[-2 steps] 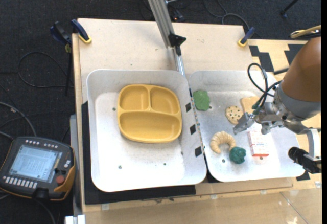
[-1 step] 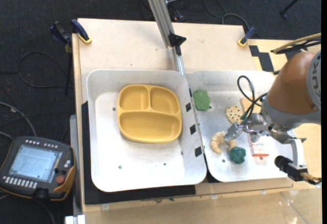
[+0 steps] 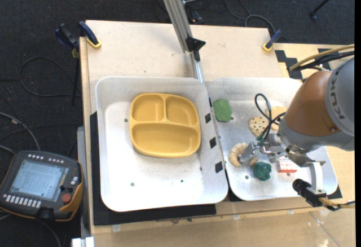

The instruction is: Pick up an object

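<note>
Dark carpet with loose cables surrounds the pale desk [image 3: 141, 48]. At far left on the floor lies a teach pendant [image 3: 39, 184], its lower edge partly cut off by the frame.

Left bin [image 3: 113, 127]: a yellow divided tray [image 3: 165, 124] sits in it, three compartments, nothing in them.

Between the bins a grey metal pole [image 3: 175, 6] slants up out of the top of the frame.

Right bin [image 3: 237, 184]: a green lumpy object [image 3: 221, 110] near the upper left corner; a tan dotted round piece [image 3: 258, 124] to its right, partly crossed by a black cable; a beige curved object [image 3: 240, 154] lower down; a dark teal ball [image 3: 262, 171] just beside it.

Gripper [image 3: 265, 149] hangs low among these last items, just above the ball. Jaws mostly hidden under the wrist; cannot tell whether open or closed, or whether anything is gripped. Arm [image 3: 321, 113] covers the bin's right part.
</note>
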You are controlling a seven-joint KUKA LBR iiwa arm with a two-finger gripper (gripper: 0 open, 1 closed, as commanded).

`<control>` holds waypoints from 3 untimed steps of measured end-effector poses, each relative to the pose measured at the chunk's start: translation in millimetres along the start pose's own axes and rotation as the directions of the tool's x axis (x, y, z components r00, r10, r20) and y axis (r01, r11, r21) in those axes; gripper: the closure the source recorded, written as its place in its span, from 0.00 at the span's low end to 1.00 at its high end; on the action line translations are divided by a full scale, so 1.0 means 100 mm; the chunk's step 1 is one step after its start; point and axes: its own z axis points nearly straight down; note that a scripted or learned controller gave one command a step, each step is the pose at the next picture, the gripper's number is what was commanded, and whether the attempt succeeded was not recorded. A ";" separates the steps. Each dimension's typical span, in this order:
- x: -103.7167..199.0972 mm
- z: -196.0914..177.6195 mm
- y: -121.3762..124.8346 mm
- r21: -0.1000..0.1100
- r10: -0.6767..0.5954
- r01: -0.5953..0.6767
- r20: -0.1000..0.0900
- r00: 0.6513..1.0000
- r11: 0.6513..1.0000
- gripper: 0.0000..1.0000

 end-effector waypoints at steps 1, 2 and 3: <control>0.00 -0.12 0.01 -0.003 0.000 0.000 0.000 1.000 1.000 1.00; -0.04 -0.55 0.02 -0.003 -0.003 0.003 0.001 1.000 1.000 1.00; 0.01 -1.17 0.06 -0.006 -0.005 0.005 0.001 1.000 1.000 1.00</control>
